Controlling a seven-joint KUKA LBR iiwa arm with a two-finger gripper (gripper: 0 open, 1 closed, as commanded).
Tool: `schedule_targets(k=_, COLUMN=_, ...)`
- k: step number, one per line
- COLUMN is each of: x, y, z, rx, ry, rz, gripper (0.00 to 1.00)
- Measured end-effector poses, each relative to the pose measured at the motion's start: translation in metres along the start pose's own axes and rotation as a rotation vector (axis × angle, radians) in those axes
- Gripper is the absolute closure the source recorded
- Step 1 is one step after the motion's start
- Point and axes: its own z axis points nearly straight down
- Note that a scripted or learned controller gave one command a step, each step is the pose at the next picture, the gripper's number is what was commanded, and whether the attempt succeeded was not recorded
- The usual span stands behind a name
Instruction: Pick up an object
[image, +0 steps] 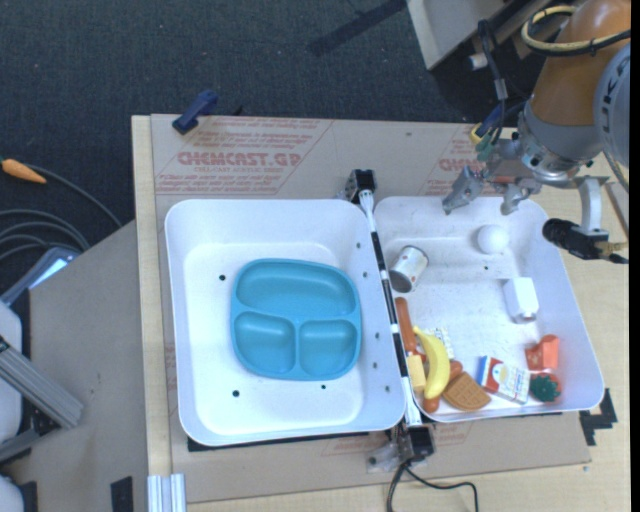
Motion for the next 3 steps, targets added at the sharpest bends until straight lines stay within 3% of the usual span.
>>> schedule_targets(k=1, x=0.019, y=-0.060, z=0.111, rx=-0.001, ry=-0.003, rz=0.002, gripper=0.00)
schedule_targets(k=2, x=0.020, y=-0.060, z=0.102, rx=-0.002, ry=-0.001, rz=0.002, gripper=1.00)
schedule_targets(k=3, x=0.021, y=-0.060, z=0.092, rx=-0.003, ry=-0.001, rz=0.002, gripper=1.00)
